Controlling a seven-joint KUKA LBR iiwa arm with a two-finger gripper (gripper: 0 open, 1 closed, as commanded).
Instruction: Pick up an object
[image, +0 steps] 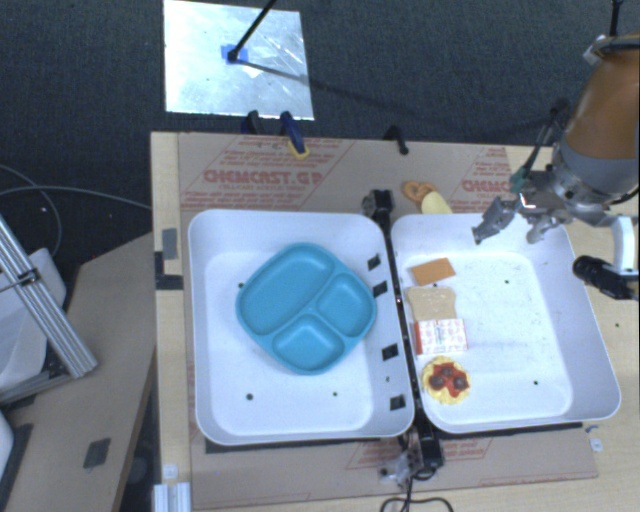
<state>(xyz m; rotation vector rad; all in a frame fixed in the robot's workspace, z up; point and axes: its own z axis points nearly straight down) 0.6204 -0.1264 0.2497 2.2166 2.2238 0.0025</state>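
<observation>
The two-finger metal tool hangs open and holds nothing, at one o'clock over the right white bin. Along that bin's nine o'clock wall lie an orange flat square, a tan bread slice, a red-and-white packet and a small round pizza. A blue sectioned plastic plate sits in the left white bin.

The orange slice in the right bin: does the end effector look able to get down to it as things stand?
Probably yes. The orange slice lies flat with nothing on top, and the end effector hangs above the same bin's far edge, with bare floor between them.
</observation>
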